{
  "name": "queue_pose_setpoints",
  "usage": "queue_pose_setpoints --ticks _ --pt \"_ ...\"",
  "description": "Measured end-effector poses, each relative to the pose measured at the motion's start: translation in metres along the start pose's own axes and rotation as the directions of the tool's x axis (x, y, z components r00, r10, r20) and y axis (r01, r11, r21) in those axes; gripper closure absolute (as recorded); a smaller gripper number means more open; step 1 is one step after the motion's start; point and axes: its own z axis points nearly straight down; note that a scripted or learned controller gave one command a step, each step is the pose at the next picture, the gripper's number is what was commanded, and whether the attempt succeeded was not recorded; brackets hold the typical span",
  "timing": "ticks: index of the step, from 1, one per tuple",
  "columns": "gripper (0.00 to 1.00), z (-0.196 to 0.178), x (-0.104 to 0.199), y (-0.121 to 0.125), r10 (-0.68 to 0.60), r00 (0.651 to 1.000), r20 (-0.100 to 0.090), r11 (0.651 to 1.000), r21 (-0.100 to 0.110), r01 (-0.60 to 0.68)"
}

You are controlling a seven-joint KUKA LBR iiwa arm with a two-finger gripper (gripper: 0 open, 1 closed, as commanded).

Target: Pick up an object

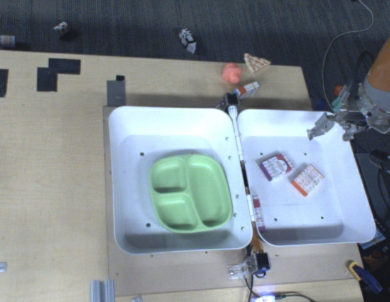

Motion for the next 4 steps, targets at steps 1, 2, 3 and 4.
queue_pose_setpoints --ticks 1,2,3,4 --pt "0.00 0.102 0.040 -0.009 0.002 1.000 0.002 1.000 -0.009 -0.002" --pt "1.00 0.090 0.042 -0.007 -0.001 1.000 0.000 1.000 -0.014 0.001" --pt "0.00 0.090 0.042 -0.007 -0.001 1.000 0.000 1.000 -0.013 0.001" --pt "0.00 0.104 0.057 -0.063 0.002 1.000 0.011 0.999 -0.032 -0.002"
